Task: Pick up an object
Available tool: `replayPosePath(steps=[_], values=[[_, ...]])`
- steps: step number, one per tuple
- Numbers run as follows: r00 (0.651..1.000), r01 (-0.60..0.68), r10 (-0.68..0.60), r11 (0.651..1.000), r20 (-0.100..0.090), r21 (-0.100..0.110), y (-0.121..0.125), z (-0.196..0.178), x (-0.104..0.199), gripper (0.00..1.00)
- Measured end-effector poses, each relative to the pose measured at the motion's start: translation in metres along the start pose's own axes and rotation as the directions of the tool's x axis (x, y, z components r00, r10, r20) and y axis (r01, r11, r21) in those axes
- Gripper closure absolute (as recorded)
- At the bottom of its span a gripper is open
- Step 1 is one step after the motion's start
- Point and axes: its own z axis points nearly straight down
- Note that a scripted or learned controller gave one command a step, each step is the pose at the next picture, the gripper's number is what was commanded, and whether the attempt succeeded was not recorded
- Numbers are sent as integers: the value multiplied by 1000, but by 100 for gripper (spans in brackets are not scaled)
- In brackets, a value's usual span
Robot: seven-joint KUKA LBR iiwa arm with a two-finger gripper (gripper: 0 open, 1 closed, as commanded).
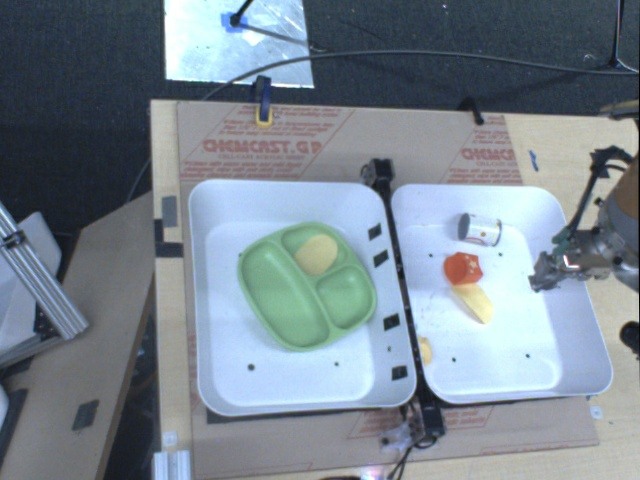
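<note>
In the right bin (520,373) lie a small white can on its side (480,230), a red block (462,268) and a yellow wedge (476,303) just below it. A small yellow piece (425,349) rests at that bin's left wall. My gripper (545,276) hangs over the right part of the right bin, to the right of the red block and apart from all objects. Nothing shows between its fingers.
The left bin (230,358) holds a green divided plate (300,293) with a pale yellow object (318,254) in its upper compartment. Black clips run along the seam between the bins (390,288). A yellow-blue clamp (263,103) stands at the bench's far edge.
</note>
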Motion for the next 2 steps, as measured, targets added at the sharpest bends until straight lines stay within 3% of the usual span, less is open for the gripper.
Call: replayPosePath(steps=[2], values=[[1000, 2, -2, 1000, -1, 0, 11, -11, 96, 100]])
